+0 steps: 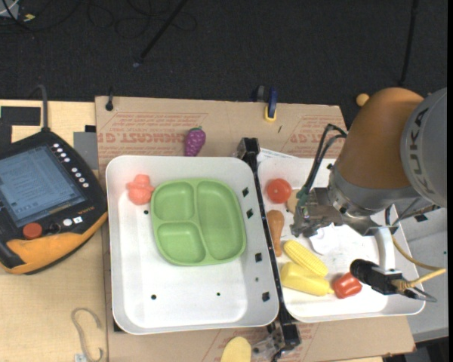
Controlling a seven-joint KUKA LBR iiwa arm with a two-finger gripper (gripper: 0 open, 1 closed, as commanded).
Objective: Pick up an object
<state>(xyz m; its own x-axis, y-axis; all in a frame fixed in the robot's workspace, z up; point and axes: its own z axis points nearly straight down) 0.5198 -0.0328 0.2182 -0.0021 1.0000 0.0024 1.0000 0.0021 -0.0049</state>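
Note:
My gripper hangs low over the left part of the right bin, below the grey and orange arm. Just left of it lies an orange carrot-like toy. A red tomato sits above that, near the bin's back left corner. In front of the gripper lie a yellow corn cob and another yellow piece, with a small red pepper to their right. The arm hides the bin floor under the wrist.
The left bin holds a green divided plate and a pink toy. A purple toy lies on the cardboard behind it, and a yellow toy in front. A teach pendant sits far left.

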